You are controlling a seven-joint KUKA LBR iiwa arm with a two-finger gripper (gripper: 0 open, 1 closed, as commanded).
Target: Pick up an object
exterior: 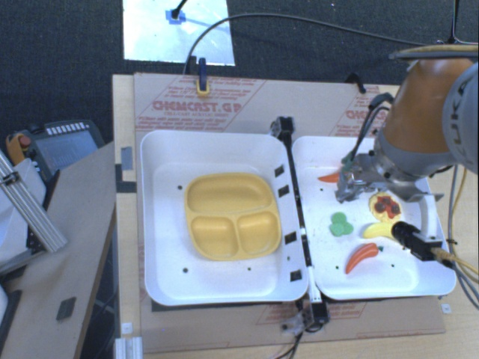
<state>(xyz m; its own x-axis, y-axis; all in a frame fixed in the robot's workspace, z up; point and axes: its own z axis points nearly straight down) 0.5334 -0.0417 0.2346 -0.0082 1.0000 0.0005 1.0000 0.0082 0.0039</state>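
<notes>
The jaws hang low over the right bin (404, 279), whether apart or together I cannot tell; an orange carrot (328, 177) lies just beside them, a green piece (341, 224) nearby; judged the approach step; next, descend squarely onto one object.

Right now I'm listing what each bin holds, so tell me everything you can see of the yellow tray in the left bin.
The yellow tray is a rounded-corner rectangle, apparently matte plastic, moulded into three compartments: one long one across its far side and two smaller ones side by side on its near side. All three look empty. It lies flat and upright on the floor of the left bin, roughly central and turned slightly askew to the bin's walls. Nothing else touches it; the gripper is over the right bin.
</notes>
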